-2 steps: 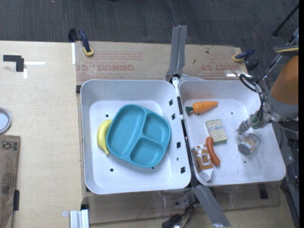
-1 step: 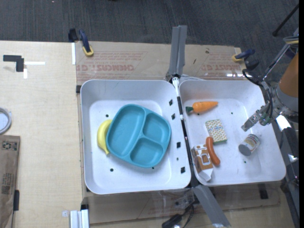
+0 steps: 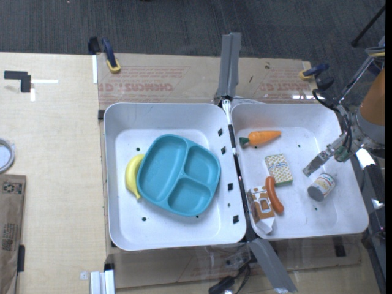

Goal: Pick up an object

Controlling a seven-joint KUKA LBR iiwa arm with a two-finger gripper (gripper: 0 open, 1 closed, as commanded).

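A small silver can [image 3: 322, 185] is seen lying on its side in the right part of the right bin [image 3: 288, 230]. Just above and left of it, the gripper [image 3: 318, 163] is held over the bin floor, apart from the can; whether it is spread or pressed together cannot be told, and nothing is seen pinched in it. The grey arm [image 3: 367, 124] is seen reaching in from the right.

Further left in the same bin, a small patterned packet [image 3: 278, 168] is found near the middle, a toy carrot [image 3: 262, 138] towards the far side, and a toy sausage [image 3: 274, 195] beside a small orange-and-white carton [image 3: 261, 206] at the near left.

In the left bin [image 3: 119, 225], a blue divided plate [image 3: 179, 174] is laid, with a banana [image 3: 132, 176] touching its left edge.
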